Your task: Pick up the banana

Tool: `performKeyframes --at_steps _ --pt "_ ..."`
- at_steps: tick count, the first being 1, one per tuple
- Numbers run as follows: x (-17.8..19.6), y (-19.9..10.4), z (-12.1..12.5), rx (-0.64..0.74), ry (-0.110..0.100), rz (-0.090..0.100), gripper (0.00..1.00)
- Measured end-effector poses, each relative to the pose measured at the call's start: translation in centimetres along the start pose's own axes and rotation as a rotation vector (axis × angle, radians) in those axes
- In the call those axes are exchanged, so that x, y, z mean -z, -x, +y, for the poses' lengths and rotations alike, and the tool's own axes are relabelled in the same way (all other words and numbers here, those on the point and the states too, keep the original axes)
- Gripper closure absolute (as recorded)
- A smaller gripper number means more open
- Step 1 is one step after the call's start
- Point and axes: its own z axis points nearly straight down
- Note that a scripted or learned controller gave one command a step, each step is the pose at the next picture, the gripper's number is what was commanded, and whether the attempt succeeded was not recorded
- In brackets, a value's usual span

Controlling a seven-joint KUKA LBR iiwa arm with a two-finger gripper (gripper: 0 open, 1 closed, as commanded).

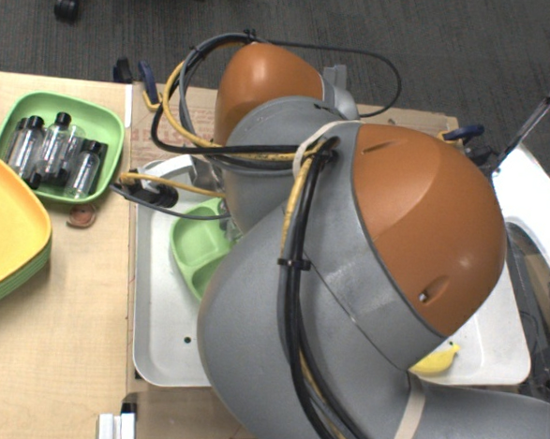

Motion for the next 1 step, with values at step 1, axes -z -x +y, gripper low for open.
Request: performKeyframes --at_steps 1 --pt "0.3 0.12 5.63 0.034 0.002 -0.014 1.0"
